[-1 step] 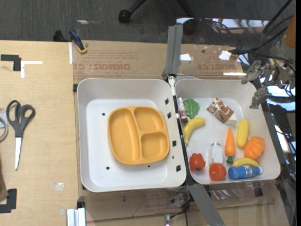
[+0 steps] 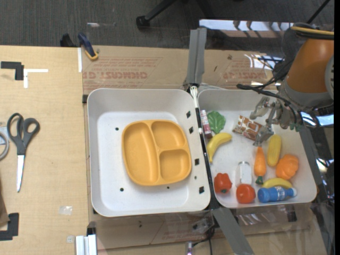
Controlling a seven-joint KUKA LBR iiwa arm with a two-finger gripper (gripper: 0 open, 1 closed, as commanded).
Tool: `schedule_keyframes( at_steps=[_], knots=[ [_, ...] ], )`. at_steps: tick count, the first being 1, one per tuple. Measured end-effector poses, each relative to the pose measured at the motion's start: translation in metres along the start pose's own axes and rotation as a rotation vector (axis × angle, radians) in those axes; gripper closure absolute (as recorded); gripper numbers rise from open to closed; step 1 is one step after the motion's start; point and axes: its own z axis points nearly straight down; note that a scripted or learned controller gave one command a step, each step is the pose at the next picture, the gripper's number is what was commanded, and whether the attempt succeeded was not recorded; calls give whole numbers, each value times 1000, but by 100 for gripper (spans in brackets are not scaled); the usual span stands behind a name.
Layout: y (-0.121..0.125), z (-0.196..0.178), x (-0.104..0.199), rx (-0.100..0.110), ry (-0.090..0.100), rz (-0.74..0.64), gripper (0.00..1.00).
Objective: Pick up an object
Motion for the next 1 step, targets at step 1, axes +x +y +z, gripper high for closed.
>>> schedule_keyframes(
  at_steps=[1],
  knots=[
    [9,14,43,0,0,79,0]
  ],
)
